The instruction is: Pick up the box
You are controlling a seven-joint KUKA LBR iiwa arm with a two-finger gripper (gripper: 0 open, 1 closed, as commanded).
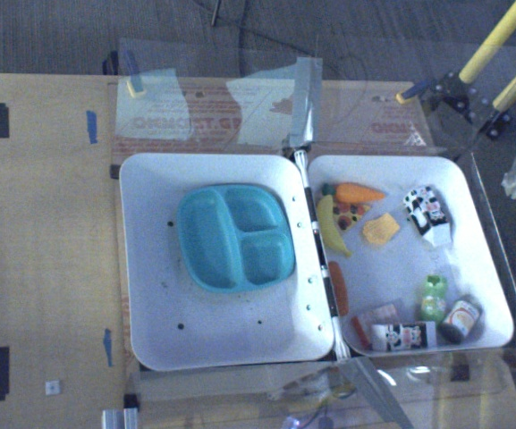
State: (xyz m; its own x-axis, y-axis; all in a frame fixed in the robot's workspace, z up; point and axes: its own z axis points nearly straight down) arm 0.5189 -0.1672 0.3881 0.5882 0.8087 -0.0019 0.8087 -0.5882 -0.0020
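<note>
Box (pixel 402 336): white, black patches, lying flat.

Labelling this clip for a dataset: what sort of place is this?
Probably a robot lab bench: two white bins side by side, toy food such as a banana, and blue tape marks on the board.

left bin (pixel 150 329): a blue divided plate (pixel 237 238) sits near the middle; bare floor all around it, widest along the near side.
right bin (pixel 481 231): open floor in the middle, between the things at the far side and those at the near edge.
far side, right bin: banana (pixel 331 226), carrot (pixel 359 192), yellow wedge (pixel 381 230) and a black-and-white carton (pixel 427 210) crowd close together.
near edge, right bin: box (pixel 402 335), green bottle (pixel 433 297) and small can (pixel 461 318) stand just beside one another.
divider wall: a red stick (pixel 337 288) lies along it.
</note>
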